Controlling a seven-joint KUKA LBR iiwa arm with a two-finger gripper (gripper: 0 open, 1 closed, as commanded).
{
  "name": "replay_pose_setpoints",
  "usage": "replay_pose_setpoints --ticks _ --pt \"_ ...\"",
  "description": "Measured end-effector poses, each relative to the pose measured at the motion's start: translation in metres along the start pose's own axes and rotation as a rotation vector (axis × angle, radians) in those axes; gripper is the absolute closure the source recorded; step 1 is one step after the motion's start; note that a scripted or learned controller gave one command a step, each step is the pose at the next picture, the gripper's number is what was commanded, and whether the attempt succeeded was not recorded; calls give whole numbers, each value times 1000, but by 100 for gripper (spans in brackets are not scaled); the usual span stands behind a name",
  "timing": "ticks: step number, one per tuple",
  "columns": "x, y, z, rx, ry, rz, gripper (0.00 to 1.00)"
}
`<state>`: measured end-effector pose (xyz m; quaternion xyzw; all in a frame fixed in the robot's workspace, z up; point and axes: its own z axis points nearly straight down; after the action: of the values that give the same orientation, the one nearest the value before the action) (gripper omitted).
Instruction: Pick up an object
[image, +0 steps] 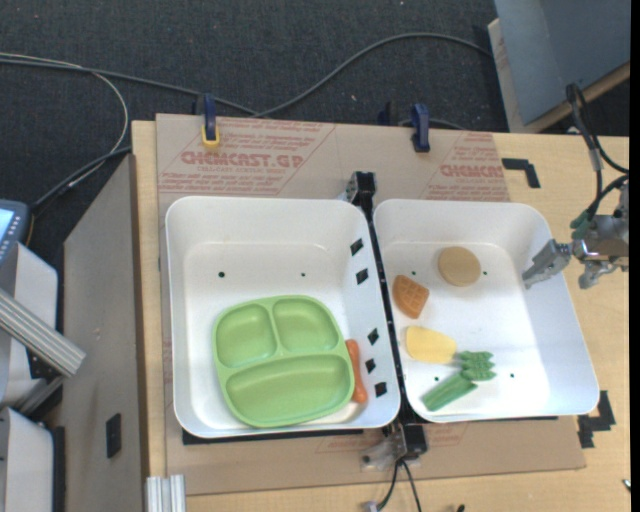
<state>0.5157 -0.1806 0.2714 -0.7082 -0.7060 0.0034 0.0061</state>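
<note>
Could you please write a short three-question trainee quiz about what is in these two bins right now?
1. True or false: the green tray lies in the left bin.
2. Which item in the right bin lies closest to its far wall? A) round cookie B) yellow piece C) green vegetable
3. Fill in: the orange carrot lies against the tray's ____ edge.

Key: 1 true; 2 A; 3 right.
</note>
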Motion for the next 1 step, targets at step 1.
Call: replay_pose_setpoints --ticks 1 --pt "1 2 -6 -13 -3 -4 0"
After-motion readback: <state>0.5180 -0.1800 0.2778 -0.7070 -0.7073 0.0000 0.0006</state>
